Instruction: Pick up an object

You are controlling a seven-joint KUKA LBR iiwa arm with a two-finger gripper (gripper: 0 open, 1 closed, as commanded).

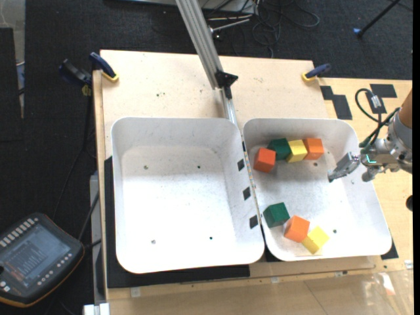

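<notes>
The right bin (367,202) holds several small cubes. At its far side an orange cube (265,159), a green cube (280,148), a yellow cube (297,150) and another orange cube (314,147) lie in a row. Near the front sit a green cube (275,213), an orange cube (296,228) and a yellow cube (315,239). My gripper (355,168) hangs over the bin's right side, to the right of the far row. It is open, with nothing between its fingers.
The left bin (125,176) stands beside the right one on the wooden bench. A slanted metal rail (200,35) runs from the back down to the bins' shared edge. Blue and yellow clamps (104,66) grip the bench's far corners.
</notes>
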